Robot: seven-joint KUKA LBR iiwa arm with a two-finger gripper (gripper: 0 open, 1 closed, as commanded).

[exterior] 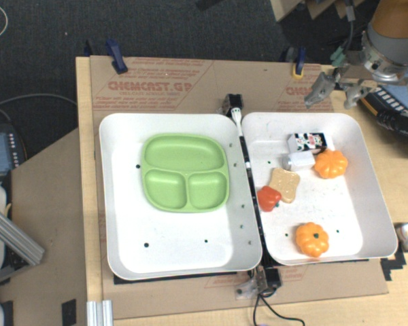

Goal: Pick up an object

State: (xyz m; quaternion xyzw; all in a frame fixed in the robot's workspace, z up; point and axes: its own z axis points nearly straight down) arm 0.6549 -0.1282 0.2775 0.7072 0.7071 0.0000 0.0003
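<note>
Pickings lie clustered in the right bin (367, 182): two orange pumpkins (330, 164) (311, 239), a tan cracker-like piece (284, 184) touching a red item (268, 197), and a black-and-white box (307, 141) beside a small white block (300, 159). The left bin (122, 236) bears a green divided plate (185, 172), seemingly a drop-off spot. The gripper (333, 85) hangs beyond the right bin's far rim, jaws apparently apart and holding nothing, probably staged before a descent.
</note>
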